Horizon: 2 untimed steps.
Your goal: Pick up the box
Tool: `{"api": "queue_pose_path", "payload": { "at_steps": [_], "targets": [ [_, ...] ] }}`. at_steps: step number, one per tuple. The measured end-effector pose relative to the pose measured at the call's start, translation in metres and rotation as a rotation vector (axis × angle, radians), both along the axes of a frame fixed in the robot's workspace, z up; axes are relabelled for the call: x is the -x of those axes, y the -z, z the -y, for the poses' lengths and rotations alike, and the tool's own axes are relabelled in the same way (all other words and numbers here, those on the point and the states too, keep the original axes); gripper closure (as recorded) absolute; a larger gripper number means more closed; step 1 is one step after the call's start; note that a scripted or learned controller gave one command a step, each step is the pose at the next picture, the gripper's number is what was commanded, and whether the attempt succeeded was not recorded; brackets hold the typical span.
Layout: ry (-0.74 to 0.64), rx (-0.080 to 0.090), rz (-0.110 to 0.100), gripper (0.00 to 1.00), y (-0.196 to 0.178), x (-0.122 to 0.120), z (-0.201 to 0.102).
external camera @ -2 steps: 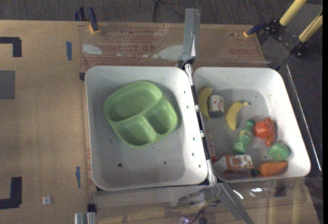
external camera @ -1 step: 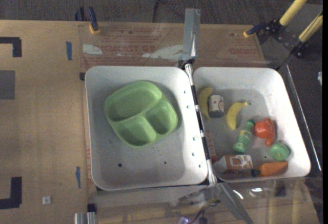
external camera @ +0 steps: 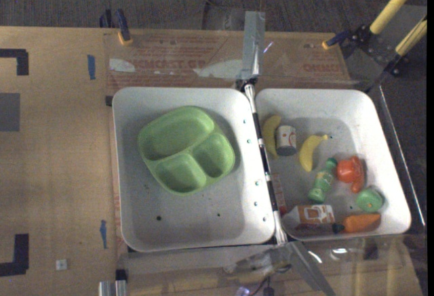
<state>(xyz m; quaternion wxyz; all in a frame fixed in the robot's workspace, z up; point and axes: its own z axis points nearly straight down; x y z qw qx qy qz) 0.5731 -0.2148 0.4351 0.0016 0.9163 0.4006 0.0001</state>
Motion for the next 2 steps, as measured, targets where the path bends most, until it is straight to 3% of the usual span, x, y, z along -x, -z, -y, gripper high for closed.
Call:
{"api": "queue_pose_path", "payload": {
  "at_steps": [2],
  "targets": [
    [-0.012, 0.005, 0.003, 1.0, -0.021, -0.003, -0.004]
  ]
}}
